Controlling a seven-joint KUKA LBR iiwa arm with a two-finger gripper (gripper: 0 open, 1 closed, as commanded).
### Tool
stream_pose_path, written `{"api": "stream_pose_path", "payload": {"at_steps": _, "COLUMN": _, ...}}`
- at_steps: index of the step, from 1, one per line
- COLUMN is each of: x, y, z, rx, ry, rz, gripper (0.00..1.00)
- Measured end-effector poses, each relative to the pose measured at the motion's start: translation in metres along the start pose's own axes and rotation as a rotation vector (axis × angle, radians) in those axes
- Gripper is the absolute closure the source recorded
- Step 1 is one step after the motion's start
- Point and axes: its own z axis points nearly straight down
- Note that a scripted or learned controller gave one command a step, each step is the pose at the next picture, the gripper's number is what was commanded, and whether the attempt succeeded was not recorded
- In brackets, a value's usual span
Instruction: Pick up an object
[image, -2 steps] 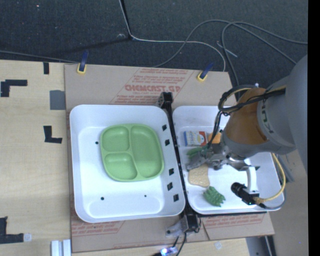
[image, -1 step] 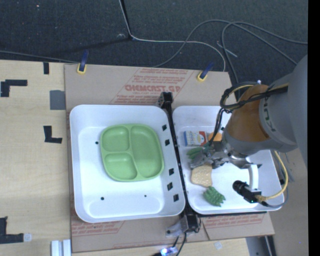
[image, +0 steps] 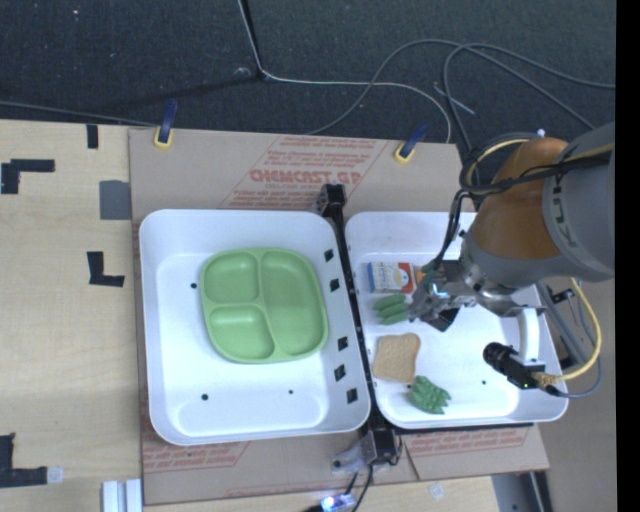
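Camera view: my claw (image: 428, 300) low in the right bin (image: 500, 232) beside a green pod (image: 391, 308), finger state beyond telling.

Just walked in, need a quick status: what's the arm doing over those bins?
The arm is reaching into the right bin from the right, its gripper low over a green item near the bin's left wall. Whether it has hold of anything can't be told from this angle. A small carton, a slice of toast and a second green piece lie loose in that bin. The left bin holds a green divided plate.
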Motion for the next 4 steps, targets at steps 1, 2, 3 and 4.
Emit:
{"api": "stream_pose_path", "payload": {"at_steps": 1, "x": 0.001, "y": 0.002, "z": -0.042, "rx": 0.0, "ry": 0.0, "rz": 0.0, "gripper": 1.0}}
{"api": "stream_pose_path", "payload": {"at_steps": 2, "x": 0.001, "y": 0.002, "z": -0.105, "rx": -0.003, "ry": -0.001, "rz": 0.0, "gripper": 1.0}}
{"api": "stream_pose_path", "payload": {"at_steps": 3, "x": 0.049, "y": 0.003, "z": -0.089, "rx": 0.003, "ry": 0.0, "rz": -0.003, "gripper": 1.0}}
{"api": "stream_pose_path", "payload": {"at_steps": 4, "x": 0.102, "y": 0.001, "z": -0.094, "rx": 0.002, "ry": 0.001, "rz": -0.005, "gripper": 1.0}}
